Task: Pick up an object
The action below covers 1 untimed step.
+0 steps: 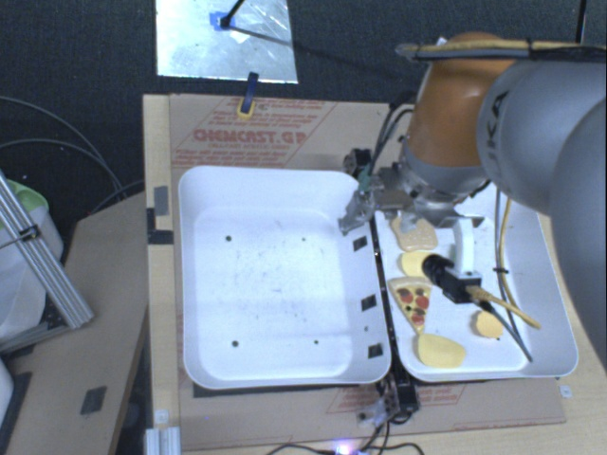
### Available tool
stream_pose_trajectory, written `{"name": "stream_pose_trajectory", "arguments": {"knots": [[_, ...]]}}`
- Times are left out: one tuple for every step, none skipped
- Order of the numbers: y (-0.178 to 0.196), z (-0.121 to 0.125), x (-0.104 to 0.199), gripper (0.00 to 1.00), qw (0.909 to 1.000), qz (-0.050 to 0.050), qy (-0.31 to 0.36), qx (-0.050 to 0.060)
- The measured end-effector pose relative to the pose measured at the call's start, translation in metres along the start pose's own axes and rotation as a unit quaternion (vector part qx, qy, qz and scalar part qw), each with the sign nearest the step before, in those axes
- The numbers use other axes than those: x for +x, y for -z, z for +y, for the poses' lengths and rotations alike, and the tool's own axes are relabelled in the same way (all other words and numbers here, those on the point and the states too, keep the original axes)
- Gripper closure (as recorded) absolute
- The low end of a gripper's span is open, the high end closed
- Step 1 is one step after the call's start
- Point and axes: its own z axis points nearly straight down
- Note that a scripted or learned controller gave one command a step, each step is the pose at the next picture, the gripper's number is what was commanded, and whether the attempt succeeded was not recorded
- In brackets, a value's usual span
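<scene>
The right bin (558, 347) holds several toy food pieces. A pizza slice (413, 301) lies near its left wall, with a yellow oval piece (441, 351) in front of it and a small yellow round piece (488, 325) to the right. A beige piece (415, 236) and a pale yellow piece (413, 264) lie further back. My gripper (410, 216) hangs under the orange-banded wrist, low over the back left of this bin, just above the beige piece. The wrist hides most of it.
The left bin (190, 254) stands beside the right one, and their walls meet at a ridge (381, 292). Both rest on a cardboard sheet (256, 133). A metal frame (43, 263) stands at the far left.
</scene>
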Motion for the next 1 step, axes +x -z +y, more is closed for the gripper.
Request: {"name": "stream_pose_trajectory", "arguments": {"knots": [[-0.0608, -0.0178, -0.0252, 0.0, 1.0, -0.002, -0.006, 0.005]]}}
